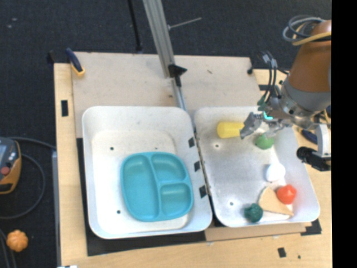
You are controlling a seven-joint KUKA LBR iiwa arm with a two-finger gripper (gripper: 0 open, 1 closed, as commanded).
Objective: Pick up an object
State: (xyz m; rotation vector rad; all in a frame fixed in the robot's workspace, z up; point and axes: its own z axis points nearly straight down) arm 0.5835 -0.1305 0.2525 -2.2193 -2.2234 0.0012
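**Lighting and Image Quality**

I see even, diffuse overhead light. Both white bins [139,116] read bright, with mild glare on the right bin's floor. Shadows are soft and short. The floor [67,15] around the surface [128,82] stays dark. Overall focus is slightly soft and grainy.

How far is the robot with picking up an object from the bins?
Done: the arm has reached over the right bin, and the gripper sits low between the yellow object and the green object. In hand: nothing visibly held. Left: closing on one object and lifting it; the white, red and dark green pieces lie untouched.
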